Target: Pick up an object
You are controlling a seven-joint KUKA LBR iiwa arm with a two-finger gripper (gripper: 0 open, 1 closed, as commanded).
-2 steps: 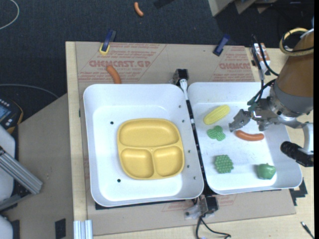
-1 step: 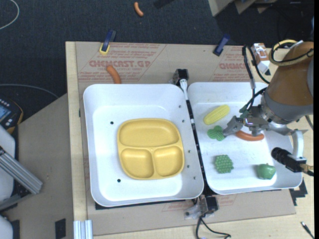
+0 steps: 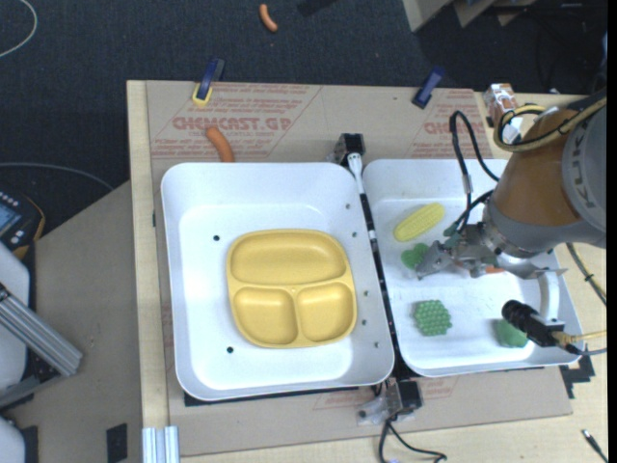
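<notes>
Beneath us, the right bin point(image 3: 386, 186) has our gripper point(image 3: 427, 262) low beside a green piece point(image 3: 414, 256), perhaps touching; grip state unclear, nothing lifted yet

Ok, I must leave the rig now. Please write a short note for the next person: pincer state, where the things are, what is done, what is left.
Pincer: low in the right bin, at a small green piece; whether it grips cannot be told.
Things: yellow corn cob at the bin's far side, bumpy green piece near its front, another green piece at its front right corner. Left bin holds a yellow divided tray.
Done: nothing is seen lifted.
Left: grip one object and raise it.
</notes>
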